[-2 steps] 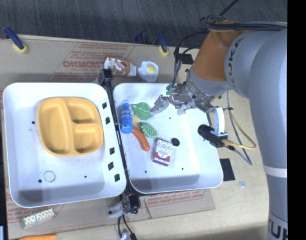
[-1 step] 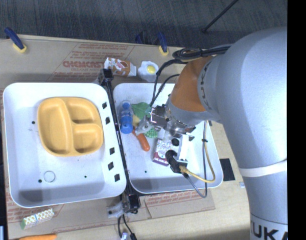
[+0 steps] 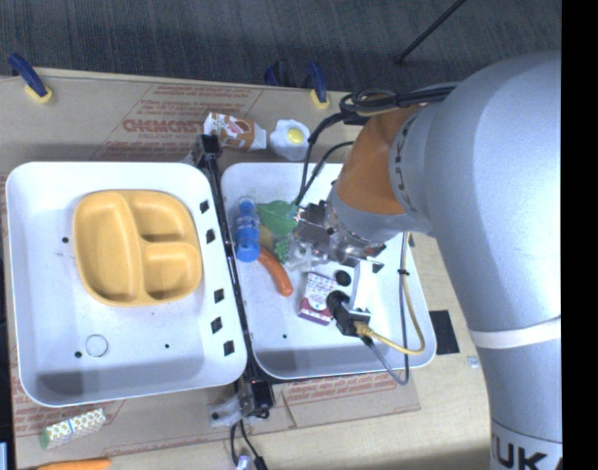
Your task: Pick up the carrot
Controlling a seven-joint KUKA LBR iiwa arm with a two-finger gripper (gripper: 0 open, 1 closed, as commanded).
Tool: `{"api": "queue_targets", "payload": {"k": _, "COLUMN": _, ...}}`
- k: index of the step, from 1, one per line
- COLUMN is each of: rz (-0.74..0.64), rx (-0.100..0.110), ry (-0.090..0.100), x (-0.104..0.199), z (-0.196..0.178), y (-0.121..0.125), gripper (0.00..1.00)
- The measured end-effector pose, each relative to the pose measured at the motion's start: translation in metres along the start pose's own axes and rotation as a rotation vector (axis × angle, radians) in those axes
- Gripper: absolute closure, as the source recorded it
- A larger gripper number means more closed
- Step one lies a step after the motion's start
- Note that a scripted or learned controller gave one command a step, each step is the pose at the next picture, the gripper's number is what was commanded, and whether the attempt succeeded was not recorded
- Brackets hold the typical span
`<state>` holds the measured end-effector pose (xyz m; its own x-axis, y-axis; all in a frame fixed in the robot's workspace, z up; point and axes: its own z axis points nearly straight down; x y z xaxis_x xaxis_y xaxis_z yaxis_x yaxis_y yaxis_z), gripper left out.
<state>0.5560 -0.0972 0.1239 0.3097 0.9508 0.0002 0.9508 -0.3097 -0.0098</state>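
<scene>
From above, the left bin (image 3: 29,292) holds a yellow divided tray (image 3: 137,245), and the right bin (image 3: 279,355) carries the carrot (image 3: 276,272) lying slantwise near its middle, just beside a blue bottle (image 3: 246,230), with a green thing (image 3: 277,215) above it and a small printed packet (image 3: 317,297) to its right. The gripper (image 3: 313,243) hangs low over that right bin just right of the carrot, and how it stands or what it has, I cannot tell.

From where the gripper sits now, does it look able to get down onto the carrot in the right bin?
Probably yes. The carrot lies exposed on the right bin floor, just left of the gripper. The blue bottle sits close on its upper left and could crowd the grasp.
</scene>
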Motion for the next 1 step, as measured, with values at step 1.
{"api": "queue_targets", "payload": {"k": 1, "rz": 0.262, "rx": -0.007, "ry": 0.000, "x": -0.0486, "z": -0.0944, "y": 0.0049, "gripper": 1.00}}
